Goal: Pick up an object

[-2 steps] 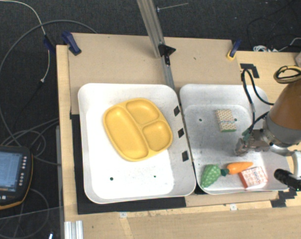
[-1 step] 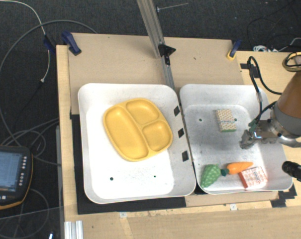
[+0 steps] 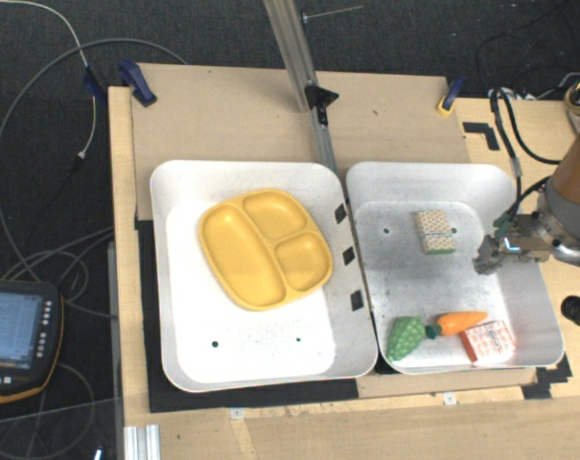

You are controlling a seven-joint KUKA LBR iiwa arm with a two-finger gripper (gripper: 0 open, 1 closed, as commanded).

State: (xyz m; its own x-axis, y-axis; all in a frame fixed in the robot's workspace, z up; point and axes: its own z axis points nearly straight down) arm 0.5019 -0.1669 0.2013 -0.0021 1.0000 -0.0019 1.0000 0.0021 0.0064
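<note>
Two white bins sit side by side on the counter. The hand [image 3: 493,254], grip state unclear, hangs at the right bin's [image 3: 405,185] right edge. One speckled block [image 3: 435,230] lies just left of it. One toy carrot [image 3: 433,329] and one red packet [image 3: 487,341] lie along the near edge. One yellow plate [image 3: 265,248] fills the left bin [image 3: 174,286].

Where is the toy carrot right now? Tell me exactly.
The toy carrot lies near the front edge of the right bin, between the green leafy toy and the red-and-white box, touching or nearly touching both.
</note>
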